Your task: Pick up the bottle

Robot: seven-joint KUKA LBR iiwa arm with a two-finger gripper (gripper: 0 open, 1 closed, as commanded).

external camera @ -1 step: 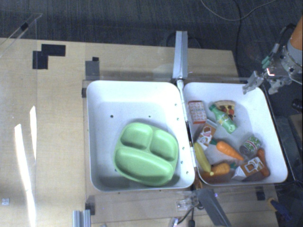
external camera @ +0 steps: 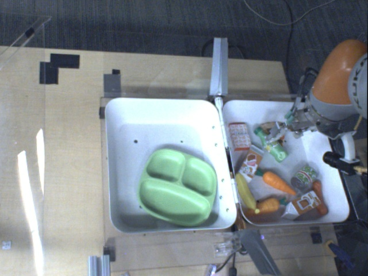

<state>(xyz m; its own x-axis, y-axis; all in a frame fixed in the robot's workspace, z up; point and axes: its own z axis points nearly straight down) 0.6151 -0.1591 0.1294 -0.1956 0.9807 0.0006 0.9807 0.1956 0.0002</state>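
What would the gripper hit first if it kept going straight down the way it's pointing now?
Probably the green bottle in the right bin: the gripper sits right over it, pointing down and leftward. Depth is unclear, so contact can't be judged.

Robot lab — bench [external camera: 69,154], two white bins [external camera: 121,119], loose cable [external camera: 287,16].

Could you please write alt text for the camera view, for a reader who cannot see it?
The gripper is low over a green bottle in the right bin, among carrots, a can and cartons. The left bin holds a green tray.
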